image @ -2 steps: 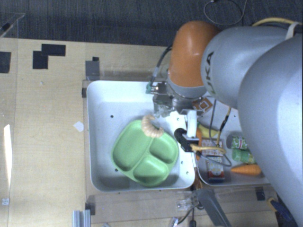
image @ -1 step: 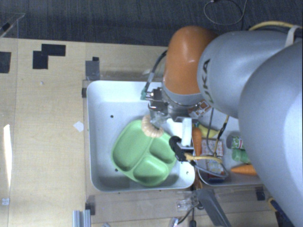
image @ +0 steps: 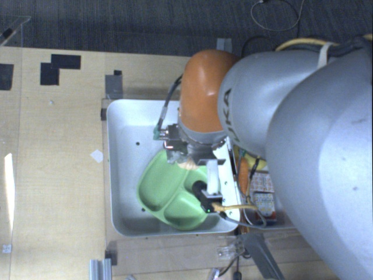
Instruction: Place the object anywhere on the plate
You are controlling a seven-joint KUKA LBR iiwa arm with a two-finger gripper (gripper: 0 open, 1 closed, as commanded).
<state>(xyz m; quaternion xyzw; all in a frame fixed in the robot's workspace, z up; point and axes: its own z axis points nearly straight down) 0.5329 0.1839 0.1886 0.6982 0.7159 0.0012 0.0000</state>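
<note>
Bench [image: 52, 156], left of frame: bare wood-tone surface with black markers [image: 58, 67] at upper left; nothing here belongs to the task. White bin [image: 125, 133], centre-left: its left half and upper wall are visible. Green plate [image: 160, 194], lower centre of the frame: it lies inside this bin toward the bottom wall, and no object rests on its exposed surface. Claw [image: 185, 159], centre: I hang over the plate's upper right edge, directly under the orange band [image: 204, 92] of my wrist. From this angle I cannot tell whether my claw is open or closed, or whether it carries anything. Right of the plate, past the bin's right wall, an orange item [image: 243, 171] and a printed packet [image: 263, 192] show in the gap beside my arm. Either may be the task's object; the frame does not settle which, nor whether the object is already under my wrist. Step in hand, as a judgement: positioning above the plate for delivery. Next move calls for a short vertical descent, release over the plate's open area, then a straight lift clear of the rim.
</note>
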